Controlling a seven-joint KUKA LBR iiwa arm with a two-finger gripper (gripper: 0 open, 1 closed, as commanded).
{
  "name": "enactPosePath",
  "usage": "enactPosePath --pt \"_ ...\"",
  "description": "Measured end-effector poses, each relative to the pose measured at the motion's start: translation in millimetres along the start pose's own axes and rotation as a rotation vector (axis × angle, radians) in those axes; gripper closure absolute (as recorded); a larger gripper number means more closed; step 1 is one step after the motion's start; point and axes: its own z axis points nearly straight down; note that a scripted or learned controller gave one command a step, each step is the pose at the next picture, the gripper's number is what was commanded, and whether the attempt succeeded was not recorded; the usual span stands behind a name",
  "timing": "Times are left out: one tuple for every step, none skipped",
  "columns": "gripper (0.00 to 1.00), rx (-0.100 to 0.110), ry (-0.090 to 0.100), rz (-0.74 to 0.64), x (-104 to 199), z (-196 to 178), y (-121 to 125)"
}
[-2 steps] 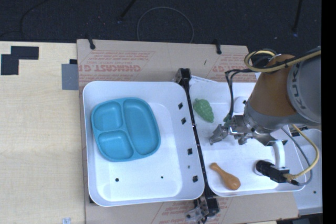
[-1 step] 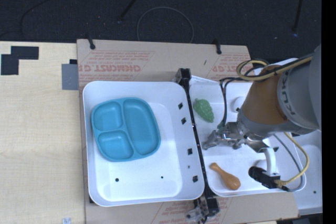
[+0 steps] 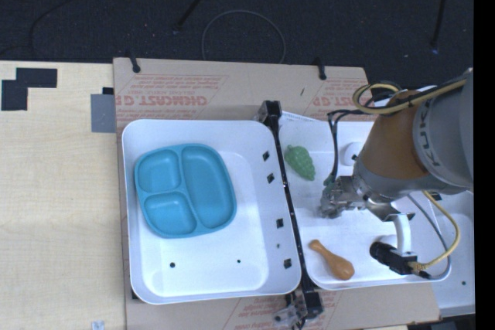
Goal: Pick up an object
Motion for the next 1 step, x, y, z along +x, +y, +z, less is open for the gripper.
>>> enactPosePath --pt "1.00 -0.005 -0.001 -0.007 1.0 -62.1 -3.3"
